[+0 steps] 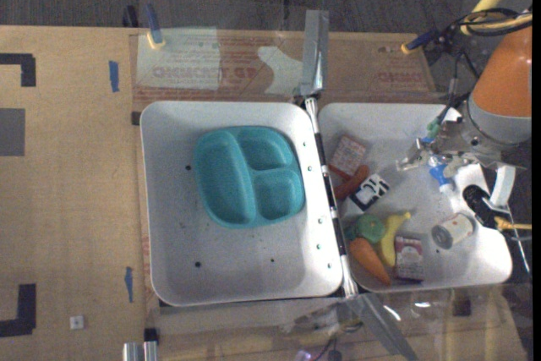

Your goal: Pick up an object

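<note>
I cannot tell the state of the gripper [435, 150]; it hangs at 1 o'clock in the right bin [397, 118]. My target, the banana [392, 235], lies at 6 o'clock: light, probably rigid, smooth. I would grip its mid-curve.

Two shallow white bins are counted on the counter [68, 207], a left bin [169, 249] and a right bin [490, 262]. One teal divided plate [249, 175] with three compartments is counted in the left bin. In the right bin are counted one carrot [370, 259], one banana [392, 236], one green fruit [369, 226], one black-and-white box [369, 191], two small printed packets [347, 155] [409, 257] and one small cylinder [453, 230].
</note>
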Motion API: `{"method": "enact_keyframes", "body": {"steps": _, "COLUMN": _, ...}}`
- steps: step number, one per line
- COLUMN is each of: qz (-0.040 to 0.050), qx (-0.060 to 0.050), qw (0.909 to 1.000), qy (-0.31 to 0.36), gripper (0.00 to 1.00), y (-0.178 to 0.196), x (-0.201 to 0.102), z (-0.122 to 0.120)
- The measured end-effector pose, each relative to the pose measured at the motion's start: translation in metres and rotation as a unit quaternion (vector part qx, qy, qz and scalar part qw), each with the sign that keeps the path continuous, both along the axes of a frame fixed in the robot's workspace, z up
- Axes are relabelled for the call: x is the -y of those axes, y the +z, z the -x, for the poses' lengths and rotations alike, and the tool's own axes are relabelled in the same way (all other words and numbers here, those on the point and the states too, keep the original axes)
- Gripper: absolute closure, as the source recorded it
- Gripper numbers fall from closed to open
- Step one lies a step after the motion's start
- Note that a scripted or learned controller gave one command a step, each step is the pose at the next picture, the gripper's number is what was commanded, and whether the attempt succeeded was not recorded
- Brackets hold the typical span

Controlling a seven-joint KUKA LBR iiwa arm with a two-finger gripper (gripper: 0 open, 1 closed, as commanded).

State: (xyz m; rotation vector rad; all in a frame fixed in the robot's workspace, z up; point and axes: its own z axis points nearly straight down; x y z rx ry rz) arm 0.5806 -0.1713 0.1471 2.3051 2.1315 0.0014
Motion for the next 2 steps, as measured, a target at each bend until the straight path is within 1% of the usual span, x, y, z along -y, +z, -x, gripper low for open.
{"method": "enact_keyframes", "body": {"steps": 1, "qz": -0.0036, "qx": 0.001, "qw": 0.9975, "qy": 0.070, "gripper": 0.00, "y": -0.060, "x": 0.040, "z": -0.071}}
{"method": "enact_keyframes", "body": {"steps": 2, "qz": 0.0008, "qx": 0.003, "qw": 0.9975, "qy": 0.071, "gripper": 1.00, "y": -0.048, "x": 0.042, "z": -0.072}}
